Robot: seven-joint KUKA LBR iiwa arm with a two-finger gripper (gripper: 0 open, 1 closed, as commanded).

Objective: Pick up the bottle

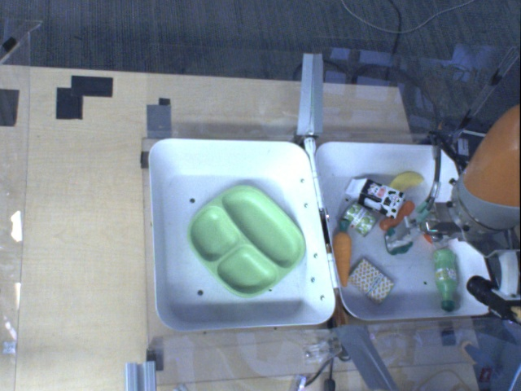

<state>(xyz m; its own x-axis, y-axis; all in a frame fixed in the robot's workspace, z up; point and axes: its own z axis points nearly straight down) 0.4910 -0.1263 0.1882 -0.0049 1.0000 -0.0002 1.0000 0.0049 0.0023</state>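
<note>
Lying just beside fingers [415, 235]: bottle [445, 277]

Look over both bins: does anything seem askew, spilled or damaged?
Nothing looks spilled or broken. The green bottle lies on its side in the right bin, and the green divided tray sits at a slant in the left bin.

A pale wooden bench [98, 243] bears two white bins [171, 300], side by side.
</note>
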